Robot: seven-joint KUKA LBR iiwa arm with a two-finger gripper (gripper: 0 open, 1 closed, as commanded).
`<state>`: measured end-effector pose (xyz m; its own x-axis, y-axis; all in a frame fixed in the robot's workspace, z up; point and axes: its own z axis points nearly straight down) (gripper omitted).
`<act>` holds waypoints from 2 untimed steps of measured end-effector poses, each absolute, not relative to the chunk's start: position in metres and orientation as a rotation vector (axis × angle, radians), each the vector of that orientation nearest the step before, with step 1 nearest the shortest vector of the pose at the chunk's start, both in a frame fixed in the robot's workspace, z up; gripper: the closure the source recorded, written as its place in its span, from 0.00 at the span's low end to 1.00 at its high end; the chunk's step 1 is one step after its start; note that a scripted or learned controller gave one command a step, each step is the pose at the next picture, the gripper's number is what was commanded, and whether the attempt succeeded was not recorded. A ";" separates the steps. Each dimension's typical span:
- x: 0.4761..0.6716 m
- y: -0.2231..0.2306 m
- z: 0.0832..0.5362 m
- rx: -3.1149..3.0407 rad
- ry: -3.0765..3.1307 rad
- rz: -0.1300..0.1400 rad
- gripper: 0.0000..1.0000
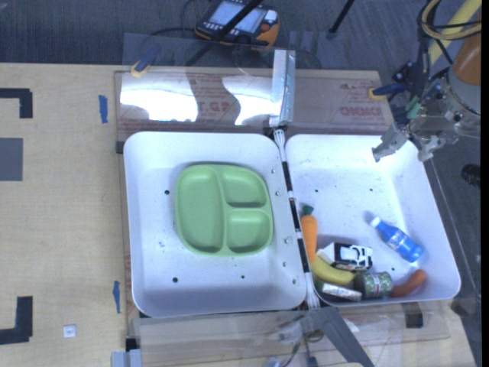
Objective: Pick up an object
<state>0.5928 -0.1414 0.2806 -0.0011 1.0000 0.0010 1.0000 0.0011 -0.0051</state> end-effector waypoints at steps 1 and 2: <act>0.548 -0.206 0.148 -2.272 -2.163 0.003 0.00; 0.531 -0.206 0.095 -2.388 -2.043 -0.040 0.00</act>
